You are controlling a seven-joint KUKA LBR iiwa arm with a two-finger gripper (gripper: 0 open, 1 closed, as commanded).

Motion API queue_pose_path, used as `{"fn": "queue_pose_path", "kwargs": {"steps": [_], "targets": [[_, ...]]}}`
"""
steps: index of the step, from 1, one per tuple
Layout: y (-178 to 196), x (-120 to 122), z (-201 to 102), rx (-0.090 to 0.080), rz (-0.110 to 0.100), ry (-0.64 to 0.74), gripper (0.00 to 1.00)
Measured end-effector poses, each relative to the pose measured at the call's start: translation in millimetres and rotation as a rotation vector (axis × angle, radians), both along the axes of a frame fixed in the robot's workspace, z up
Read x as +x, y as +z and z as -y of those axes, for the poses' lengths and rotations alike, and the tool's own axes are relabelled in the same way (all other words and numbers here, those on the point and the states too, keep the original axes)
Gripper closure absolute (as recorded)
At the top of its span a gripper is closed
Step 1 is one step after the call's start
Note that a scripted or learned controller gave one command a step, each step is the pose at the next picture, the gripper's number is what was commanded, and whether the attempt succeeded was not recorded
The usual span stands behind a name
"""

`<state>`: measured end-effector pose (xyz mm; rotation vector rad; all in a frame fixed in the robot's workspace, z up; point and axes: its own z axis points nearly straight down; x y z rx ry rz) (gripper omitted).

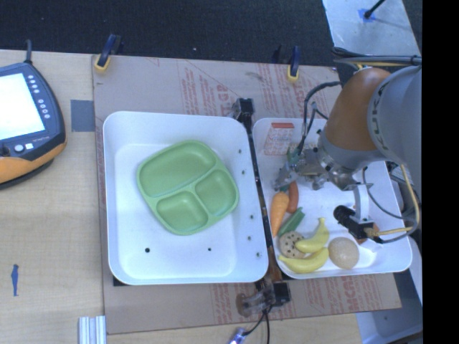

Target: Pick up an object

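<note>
Hovering over the right bin (373, 267), the gripper (300, 169) is positioning above the carrot (279, 210) to attempt a pick; claw opening cannot be determined.

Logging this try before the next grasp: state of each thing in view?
End effector: low in the right bin, above the carrot's top.
Carrot: lying in the right bin.
Bananas: lying at the bin's near edge.
Egg: resting beside the bananas.
Green plate: flat in the left bin, compartments bare.
Right bin: holds the food items.
</note>
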<state>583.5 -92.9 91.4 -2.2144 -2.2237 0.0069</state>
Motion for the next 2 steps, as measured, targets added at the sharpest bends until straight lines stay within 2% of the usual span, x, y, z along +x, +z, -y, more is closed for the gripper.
{"fn": "queue_pose_path", "kwargs": {"steps": [1,2], "targets": [[0.2,-16.2,-0.8,0.000,0.000,0.002,0.00],[0.4,13.9,2.7,0.001,0.002,-0.001,0.00]]}}
